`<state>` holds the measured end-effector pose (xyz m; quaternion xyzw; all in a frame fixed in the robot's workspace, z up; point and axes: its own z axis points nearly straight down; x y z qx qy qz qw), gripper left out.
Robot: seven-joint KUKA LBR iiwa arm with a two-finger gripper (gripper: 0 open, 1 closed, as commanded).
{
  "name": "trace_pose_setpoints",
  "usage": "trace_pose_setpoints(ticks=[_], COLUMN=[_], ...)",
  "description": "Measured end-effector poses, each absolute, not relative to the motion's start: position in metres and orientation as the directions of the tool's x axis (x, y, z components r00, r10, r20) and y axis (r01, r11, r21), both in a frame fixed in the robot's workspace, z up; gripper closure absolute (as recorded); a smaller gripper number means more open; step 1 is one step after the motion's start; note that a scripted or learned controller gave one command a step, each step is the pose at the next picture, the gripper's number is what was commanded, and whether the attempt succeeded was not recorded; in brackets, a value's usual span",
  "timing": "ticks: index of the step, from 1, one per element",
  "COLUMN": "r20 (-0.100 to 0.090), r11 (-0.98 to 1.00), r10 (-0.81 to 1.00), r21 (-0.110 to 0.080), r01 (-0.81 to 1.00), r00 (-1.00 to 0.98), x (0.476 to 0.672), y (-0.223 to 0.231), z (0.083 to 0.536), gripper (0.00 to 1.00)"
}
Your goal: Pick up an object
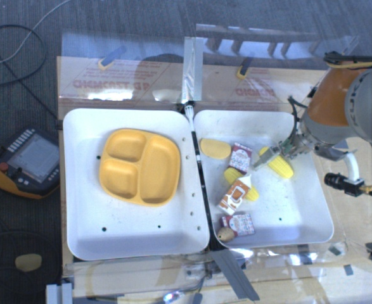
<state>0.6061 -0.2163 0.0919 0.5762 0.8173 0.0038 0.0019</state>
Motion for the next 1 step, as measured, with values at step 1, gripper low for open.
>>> trace_pose_setpoints(ticks=[1], r20=[-0.004], r11=[0.337], r10=[0.941], r21=[0.016], r01=[0.941], r00=[-0.337], x=[0.6079], y=[-0.2157], z=[0.1007], gripper=[1.0])
